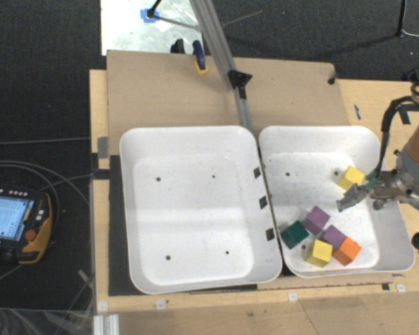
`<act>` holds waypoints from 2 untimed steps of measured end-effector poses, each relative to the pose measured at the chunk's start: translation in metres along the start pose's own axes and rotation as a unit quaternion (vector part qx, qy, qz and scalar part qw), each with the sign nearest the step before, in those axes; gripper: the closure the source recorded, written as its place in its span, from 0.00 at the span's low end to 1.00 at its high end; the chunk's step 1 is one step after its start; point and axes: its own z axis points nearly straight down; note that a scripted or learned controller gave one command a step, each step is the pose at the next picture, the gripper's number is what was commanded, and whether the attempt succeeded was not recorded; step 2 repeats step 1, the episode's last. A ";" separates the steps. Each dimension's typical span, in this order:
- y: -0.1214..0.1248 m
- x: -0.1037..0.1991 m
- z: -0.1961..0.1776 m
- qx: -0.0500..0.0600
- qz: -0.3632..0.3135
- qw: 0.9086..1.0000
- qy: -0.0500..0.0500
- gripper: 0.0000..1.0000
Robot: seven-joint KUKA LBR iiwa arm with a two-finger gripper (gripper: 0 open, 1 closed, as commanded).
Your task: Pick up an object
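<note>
Nearest me, I see a cluster of small cubes bunched toward the front of the shallow white right bin [394, 253]: a dark green cube [294, 234], two purple cubes [317, 220] [333, 234], a yellow cube [320, 252] and an orange cube [346, 250], packed so close that fingers have little room between them. Farther back, a lone yellow cube [350, 179] sits well apart from them, which I judge the easier pick, with bare floor on its left. The grey two-finger gripper [350, 199] hangs just beside it, low over the bin; I cannot tell how wide its jaws stand, and nothing shows between them.

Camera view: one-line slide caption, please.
Gripper hovers in the right bin between a lone yellow cube and clustered cubes.
</note>
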 end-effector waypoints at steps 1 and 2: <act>0.092 -0.035 0.076 -0.001 -0.003 1.000 -0.002 0.00; 0.092 -0.035 0.076 -0.001 -0.003 1.000 -0.002 0.00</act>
